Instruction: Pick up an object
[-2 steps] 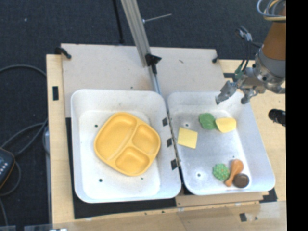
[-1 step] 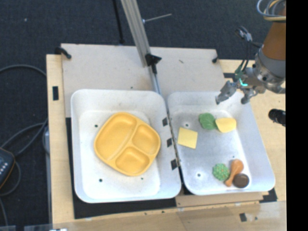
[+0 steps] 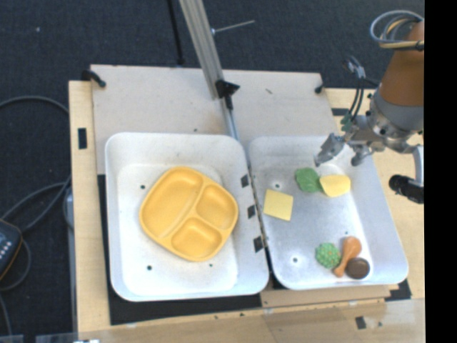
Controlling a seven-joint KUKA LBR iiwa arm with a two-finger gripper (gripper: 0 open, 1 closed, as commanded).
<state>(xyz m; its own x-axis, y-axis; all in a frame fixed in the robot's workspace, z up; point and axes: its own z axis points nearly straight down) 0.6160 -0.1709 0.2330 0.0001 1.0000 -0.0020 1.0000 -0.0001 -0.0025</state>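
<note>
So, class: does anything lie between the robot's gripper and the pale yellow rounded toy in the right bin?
Nothing visible does. The gripper hangs just above the pale yellow rounded toy; the green leafy toy touches that toy's left side, off the direct line.

Small food-like pieces lie scattered in the right bin.
A yellow square slice (image 3: 278, 205) lies flat at left; a green lump (image 3: 308, 179) touches a pale yellow lump (image 3: 335, 185); near the front corner, a green knobbly piece (image 3: 328, 254), an orange drumstick (image 3: 348, 252) and a brown round piece (image 3: 358, 268) cluster.

arm: reaching in from right; end effector (image 3: 343, 153): fingers spread, nothing held
</note>
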